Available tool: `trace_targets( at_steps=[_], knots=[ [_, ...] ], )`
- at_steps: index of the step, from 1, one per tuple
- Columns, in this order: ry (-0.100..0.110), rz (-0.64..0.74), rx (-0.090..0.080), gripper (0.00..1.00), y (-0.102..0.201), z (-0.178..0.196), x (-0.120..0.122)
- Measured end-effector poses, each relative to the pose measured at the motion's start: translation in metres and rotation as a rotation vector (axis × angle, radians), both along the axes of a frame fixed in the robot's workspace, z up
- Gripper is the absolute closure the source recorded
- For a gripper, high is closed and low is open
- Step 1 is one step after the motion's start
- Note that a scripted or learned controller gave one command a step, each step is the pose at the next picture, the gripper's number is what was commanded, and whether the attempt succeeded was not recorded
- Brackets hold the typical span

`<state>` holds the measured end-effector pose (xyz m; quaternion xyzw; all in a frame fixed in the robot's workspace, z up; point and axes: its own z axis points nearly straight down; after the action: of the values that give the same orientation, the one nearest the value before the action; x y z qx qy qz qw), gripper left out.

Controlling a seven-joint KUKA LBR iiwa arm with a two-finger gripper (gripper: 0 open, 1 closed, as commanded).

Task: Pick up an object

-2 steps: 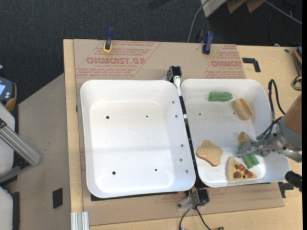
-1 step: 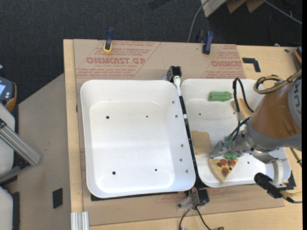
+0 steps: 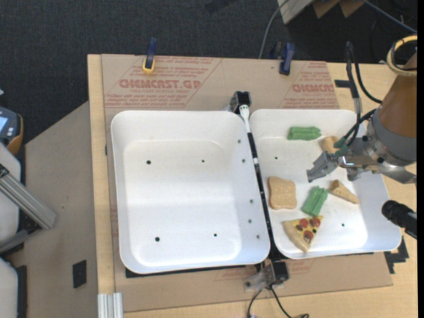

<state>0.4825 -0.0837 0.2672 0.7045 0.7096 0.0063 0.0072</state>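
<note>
My gripper (image 3: pixel 331 167) hangs over the right bin (image 3: pixel 354 240), reaching in from the right. Just below it to the right lies a tan wedge (image 3: pixel 344 191), and a small tan piece (image 3: pixel 328 143) sits just above it. A green pod (image 3: pixel 315 201) lies below and to the left of the gripper, beside a slice of toast (image 3: pixel 283 193). A pizza slice (image 3: pixel 303 230) rests near the bin's front edge. Another green piece (image 3: pixel 305 133) lies at the far side of the bin. I see nothing held in the gripper.
The left bin (image 3: pixel 132 177) adjoins the right one along a shared middle rim. Both stand on a cardboard sheet (image 3: pixel 199 78) held by clamps at the back. Cables run in the far right corner.
</note>
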Motion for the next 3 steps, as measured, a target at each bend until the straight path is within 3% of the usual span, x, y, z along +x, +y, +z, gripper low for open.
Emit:
trace_targets(
  at_steps=[1, 2, 3],
  knots=[
    [0.026, 0.005, 0.006, 0.0, 0.112, -0.052, -0.004],
    [0.025, -0.012, 0.001, 0.0, 0.072, -0.085, -0.004],
    [0.019, -0.008, 0.001, 1.0, 0.074, -0.073, -0.003]
  ],
)
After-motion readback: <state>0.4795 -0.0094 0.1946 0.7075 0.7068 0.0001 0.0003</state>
